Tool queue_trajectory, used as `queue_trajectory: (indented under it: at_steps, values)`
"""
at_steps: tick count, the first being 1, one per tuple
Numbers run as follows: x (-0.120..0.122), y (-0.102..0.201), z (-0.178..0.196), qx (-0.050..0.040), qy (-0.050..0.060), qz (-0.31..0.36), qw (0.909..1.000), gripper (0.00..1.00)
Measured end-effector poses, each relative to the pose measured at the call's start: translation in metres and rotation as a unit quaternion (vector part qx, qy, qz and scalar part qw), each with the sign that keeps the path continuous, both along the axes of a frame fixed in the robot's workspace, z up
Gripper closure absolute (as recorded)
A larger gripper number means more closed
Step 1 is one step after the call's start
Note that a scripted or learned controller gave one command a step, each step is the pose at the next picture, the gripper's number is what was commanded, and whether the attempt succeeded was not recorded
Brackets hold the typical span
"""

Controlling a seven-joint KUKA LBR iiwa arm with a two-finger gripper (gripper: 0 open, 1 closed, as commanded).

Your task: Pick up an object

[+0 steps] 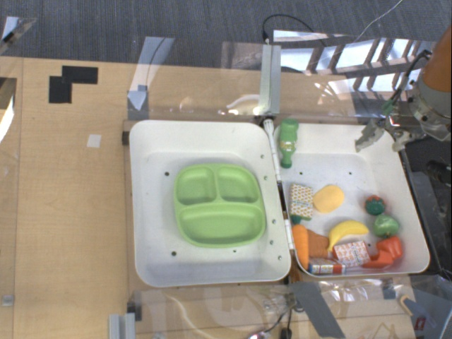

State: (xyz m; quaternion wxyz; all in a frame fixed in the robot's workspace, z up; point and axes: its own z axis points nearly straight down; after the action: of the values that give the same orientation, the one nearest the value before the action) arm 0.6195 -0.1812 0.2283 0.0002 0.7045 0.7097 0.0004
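Wooden bench [70, 189] under the camera, two white bins side by side. Left bin [152, 189] holds just a green divided plate [219, 205]. Right bin [353, 164] has all the pickable stuff: green bottle [287, 144] up at the top left corner, yellow lemon-ish thing [328, 198], checkered packet [301, 201], banana [348, 231], carrot [301, 244], plus a pile of small red and green bits bottom right.

From my end the gripper [385, 131] is hanging over the top right of that bin with its fingers spread apart and nothing between them.

If I'm picking, I'd say go for the lemon thing. It sits fairly clear of its neighbours, so the fingers can come straight down either side. The bottom pile looks too crowded, and the bottle hugs the wall.
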Motion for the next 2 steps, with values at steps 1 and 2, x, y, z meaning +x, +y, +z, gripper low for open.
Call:
queue_trajectory:
  at_steps: [1, 2]
  values:
    - [0.030, 0.051, -0.120, 0.0006, 0.001, -0.038, 0.9993, 0.00]
    - [0.047, 0.089, -0.138, -0.0002, -0.001, -0.010, 0.9999, 0.00]
